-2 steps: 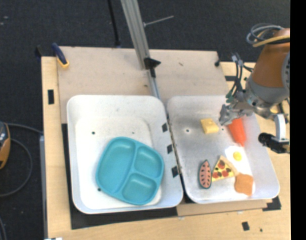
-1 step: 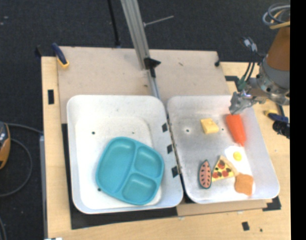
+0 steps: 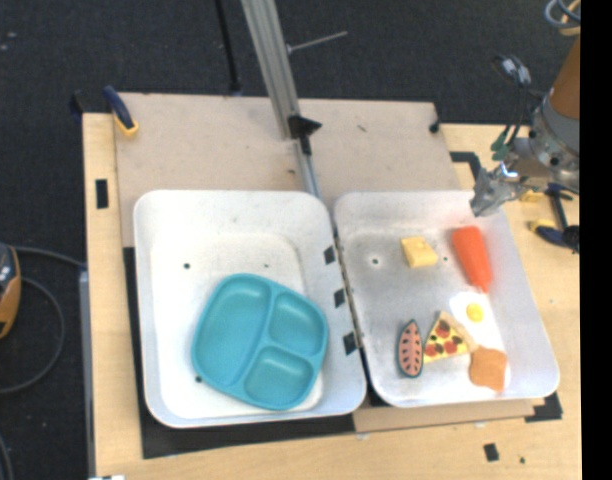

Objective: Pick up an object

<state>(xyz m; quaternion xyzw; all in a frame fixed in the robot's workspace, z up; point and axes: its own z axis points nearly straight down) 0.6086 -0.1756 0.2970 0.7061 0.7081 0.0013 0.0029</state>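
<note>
nothing is picked up yet, judging by how things lie: every toy rests on the floor of the right-hand shallow white bin (image 3: 526, 298). nearest the camera are an orange lumpy piece of toy food (image 3: 489, 369), a toy pizza slice with red dots (image 3: 448, 340) just beside it, and a dark watermelon-like slice (image 3: 410, 348). a little further back lies a white toy fried egg with a yellow yolk (image 3: 472, 311), then a yellow block of toy cheese (image 3: 419, 252) and an orange toy carrot (image 3: 472, 256). the left-hand white bin (image 3: 161, 228) bears a turquoise divided plastic plate (image 3: 260, 340). furthest back, the grey gripper (image 3: 488, 194) hangs over the right bin's far corner, near the carrot's upper end and clear of it. reaching, closing and lifting are all left to do. whether the gripper is wide or narrow i cannot tell; it is small and blurred, and the arm behind it is cut off
</note>
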